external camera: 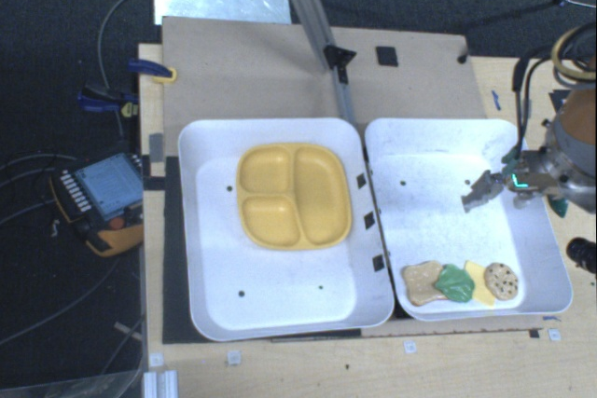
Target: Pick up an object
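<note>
The yellow divided plate (294,196) lay alone in the left bin (210,294), well apart from anything the arm was near, so it looked like a bystander rather than a target. In the right bin (420,144) the candidates for picking were bunched along the near wall: a tan bread-shaped toy (422,282) touching a green leaf-shaped piece (456,282), then a yellow wedge (479,282) and a chocolate-chip cookie (502,280). The gripper (483,189) hung over the bin's bare middle, above and apart from that cluster, nothing between its fingers; whether the jaws were open or closed could not be told.
</note>
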`<state>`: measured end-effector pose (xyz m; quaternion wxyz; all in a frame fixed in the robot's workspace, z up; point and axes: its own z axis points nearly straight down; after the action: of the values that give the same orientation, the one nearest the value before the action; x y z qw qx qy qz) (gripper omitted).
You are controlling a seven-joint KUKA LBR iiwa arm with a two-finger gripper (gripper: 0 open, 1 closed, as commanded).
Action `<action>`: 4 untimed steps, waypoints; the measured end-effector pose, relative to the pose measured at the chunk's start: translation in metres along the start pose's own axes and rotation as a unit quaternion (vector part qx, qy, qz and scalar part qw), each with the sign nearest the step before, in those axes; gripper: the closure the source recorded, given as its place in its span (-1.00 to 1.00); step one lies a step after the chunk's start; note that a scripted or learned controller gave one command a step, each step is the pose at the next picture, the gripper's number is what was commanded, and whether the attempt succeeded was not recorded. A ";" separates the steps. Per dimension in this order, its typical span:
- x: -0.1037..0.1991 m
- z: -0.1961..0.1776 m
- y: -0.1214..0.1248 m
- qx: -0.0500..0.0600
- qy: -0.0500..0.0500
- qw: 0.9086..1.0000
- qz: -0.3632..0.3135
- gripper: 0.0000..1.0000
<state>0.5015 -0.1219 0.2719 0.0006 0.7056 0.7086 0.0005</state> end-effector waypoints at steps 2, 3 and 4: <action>-0.001 0.042 0.003 0.002 0.000 1.000 0.002 -1.00; -0.001 0.084 0.001 0.002 0.000 1.000 0.002 -1.00; -0.006 0.128 0.006 0.002 0.000 1.000 0.002 -1.00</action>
<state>0.5073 -0.1280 0.1435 -0.0010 0.7070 0.7072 -0.0006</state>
